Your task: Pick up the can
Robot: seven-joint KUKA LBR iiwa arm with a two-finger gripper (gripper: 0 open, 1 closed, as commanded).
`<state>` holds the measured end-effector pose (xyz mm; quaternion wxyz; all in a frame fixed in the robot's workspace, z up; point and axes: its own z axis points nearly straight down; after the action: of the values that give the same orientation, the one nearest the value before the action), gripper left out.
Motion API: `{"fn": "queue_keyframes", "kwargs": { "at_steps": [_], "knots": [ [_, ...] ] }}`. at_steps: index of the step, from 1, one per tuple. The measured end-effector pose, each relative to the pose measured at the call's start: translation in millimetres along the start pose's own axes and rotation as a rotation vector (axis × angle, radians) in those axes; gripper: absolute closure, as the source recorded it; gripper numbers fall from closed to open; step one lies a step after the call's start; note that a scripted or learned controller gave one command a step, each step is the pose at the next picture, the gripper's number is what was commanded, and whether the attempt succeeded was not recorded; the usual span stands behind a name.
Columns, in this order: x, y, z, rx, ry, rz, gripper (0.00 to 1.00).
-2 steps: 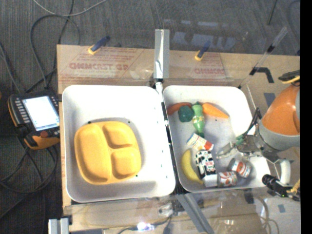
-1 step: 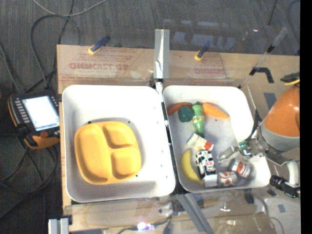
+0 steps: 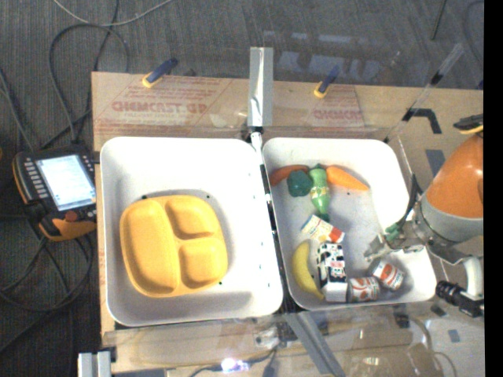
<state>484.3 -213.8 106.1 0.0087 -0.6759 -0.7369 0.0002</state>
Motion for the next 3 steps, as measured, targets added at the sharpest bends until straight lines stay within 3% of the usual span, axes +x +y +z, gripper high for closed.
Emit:
{"fn": "queue_keyframes", "kwargs": {
  "at_steps": [1,2,3],
  "knots": [
    [0.2,-0.2,0.2,0.001,0.001,0.0,0.0],
    [-5.5,-1.5,0.7,0.0,-0.003,-0.066,0.0],
    [-4.1,-0.1,-4.1,0.001,0.0,-0.069,1.0]
  ]
}}
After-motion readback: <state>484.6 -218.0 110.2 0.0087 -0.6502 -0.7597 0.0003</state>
